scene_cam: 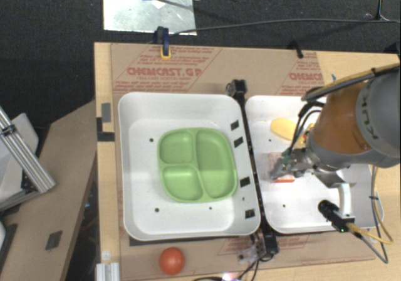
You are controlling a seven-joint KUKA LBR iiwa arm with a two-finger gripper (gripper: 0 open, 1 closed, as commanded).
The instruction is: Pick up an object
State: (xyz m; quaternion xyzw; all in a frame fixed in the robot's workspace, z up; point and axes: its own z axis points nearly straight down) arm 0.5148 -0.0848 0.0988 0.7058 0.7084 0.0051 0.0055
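My gripper (283, 170) is down in the right bin (294, 214), over a small pink and red object (280, 175) on the bin floor. The arm's orange band and grey wrist cover most of the bin's right side. A yellow banana-like object (283, 127) lies toward the back of the same bin, just left of the arm. In the left bin (135, 167) sits a green divided plate (197, 164).
A red-orange ball (171, 260) rests on the bench in front of the left bin. A black divider with clips (244, 148) runs between the two bins. Cables trail at the front right. A metal frame stands at the far left.
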